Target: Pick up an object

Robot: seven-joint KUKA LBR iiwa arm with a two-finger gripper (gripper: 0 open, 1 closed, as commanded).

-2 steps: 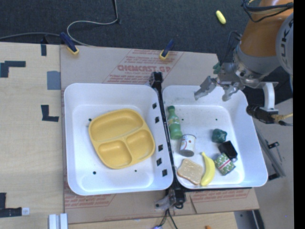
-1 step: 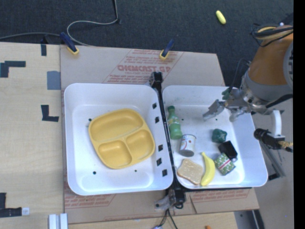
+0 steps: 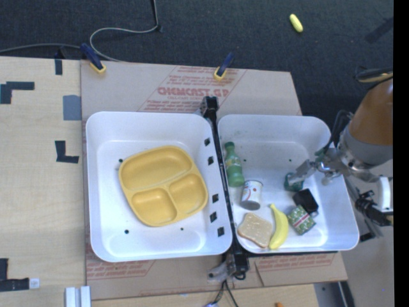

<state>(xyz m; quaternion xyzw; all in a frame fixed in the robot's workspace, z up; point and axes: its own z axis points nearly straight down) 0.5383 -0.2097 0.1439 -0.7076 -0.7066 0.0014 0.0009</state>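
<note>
The right bin holds several objects. A green bottle lies along its left wall, with a white cup beside it. A slice of toast and a banana lie at the front. A green patterned packet and a small black object lie to the right of the banana. My gripper reaches in from the right and hangs low over the bin's right half, just above the black object and apart from the cup.
The left bin holds a yellow divided tray. Black clips sit on the divider between the bins. The arm's orange band and grey wrist stand over the right bin's right rim. A cable and a clamp lie behind the bins.
</note>
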